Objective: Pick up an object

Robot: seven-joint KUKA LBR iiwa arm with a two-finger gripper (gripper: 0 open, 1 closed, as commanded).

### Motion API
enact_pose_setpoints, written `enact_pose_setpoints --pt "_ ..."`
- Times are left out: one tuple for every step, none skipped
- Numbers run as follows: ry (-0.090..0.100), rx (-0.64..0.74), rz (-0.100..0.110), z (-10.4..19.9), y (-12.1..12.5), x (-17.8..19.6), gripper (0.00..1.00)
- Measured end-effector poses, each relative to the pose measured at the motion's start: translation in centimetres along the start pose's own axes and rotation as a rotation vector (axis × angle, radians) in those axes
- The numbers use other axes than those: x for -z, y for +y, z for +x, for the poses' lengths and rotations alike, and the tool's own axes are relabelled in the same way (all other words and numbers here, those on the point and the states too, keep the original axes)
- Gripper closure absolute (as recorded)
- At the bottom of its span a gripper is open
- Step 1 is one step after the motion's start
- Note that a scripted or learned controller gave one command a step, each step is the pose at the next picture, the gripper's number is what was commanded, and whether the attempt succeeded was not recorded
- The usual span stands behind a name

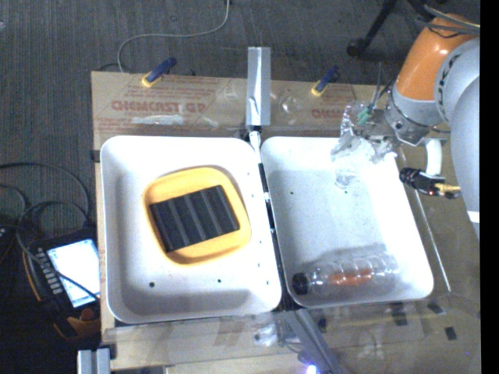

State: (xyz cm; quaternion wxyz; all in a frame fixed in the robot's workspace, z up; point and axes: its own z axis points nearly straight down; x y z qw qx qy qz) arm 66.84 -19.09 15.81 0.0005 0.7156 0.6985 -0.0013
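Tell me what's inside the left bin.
The left bin holds one thing: a yellow tray with a black ribbed insert, lying flat near the middle. Whatever sits beneath the tray is covered.

Cardboard sheet under the bins, printed lettering. Blue-yellow clamps at 11 and 1 o'clock. Lit tablet at 8 o'clock on grey carpet.
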Motion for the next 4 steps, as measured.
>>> enact_pose_setpoints --pt "-0.003 0.097 -0.007 -0.8 -2.4 -6.8 0.0" --pt "0.008 0.382 -0.005 -2.5 -2.5 -6.8 0.0" --pt "0.01 0.382 -0.006 -2.5 -2.5 -5.8 1.0" --pt "0.003 0.412 -0.004 11.4 -3.1 2.7 1.0"
